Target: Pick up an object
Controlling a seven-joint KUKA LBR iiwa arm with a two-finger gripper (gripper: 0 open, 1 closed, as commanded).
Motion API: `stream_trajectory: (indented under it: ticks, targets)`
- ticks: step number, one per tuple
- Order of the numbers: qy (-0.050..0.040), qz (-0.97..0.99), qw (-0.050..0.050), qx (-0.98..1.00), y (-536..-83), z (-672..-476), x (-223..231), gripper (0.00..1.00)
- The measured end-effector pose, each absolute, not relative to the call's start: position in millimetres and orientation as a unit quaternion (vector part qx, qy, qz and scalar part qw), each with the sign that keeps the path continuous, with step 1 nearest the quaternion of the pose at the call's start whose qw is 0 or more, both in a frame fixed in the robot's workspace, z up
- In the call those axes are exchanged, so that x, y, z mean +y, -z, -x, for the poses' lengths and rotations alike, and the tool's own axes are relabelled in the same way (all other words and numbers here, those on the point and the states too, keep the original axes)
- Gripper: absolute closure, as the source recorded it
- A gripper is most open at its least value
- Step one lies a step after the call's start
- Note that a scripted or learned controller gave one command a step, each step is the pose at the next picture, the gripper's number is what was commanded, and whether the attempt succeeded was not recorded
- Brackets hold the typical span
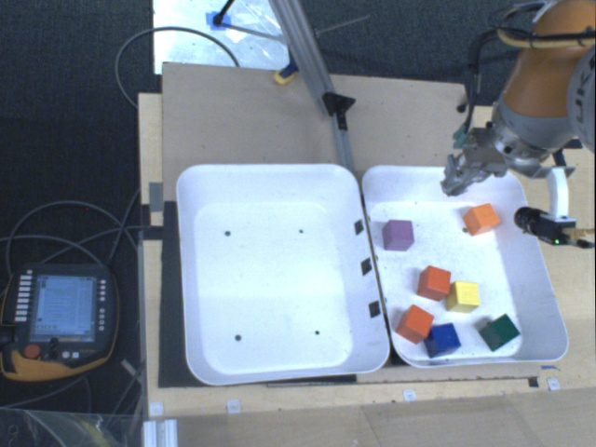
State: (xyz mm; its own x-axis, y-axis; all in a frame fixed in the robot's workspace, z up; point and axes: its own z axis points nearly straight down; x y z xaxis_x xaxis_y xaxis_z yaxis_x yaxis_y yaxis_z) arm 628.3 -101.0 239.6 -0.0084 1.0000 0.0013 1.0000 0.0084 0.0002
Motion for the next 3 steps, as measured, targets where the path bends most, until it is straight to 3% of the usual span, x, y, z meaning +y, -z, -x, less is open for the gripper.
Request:
stream_trajectory:
  ticks: [3]
  targets:
    - [0.0010,0.703,0.001,-0.711,-252.7,-581.6,50.5,1.00]
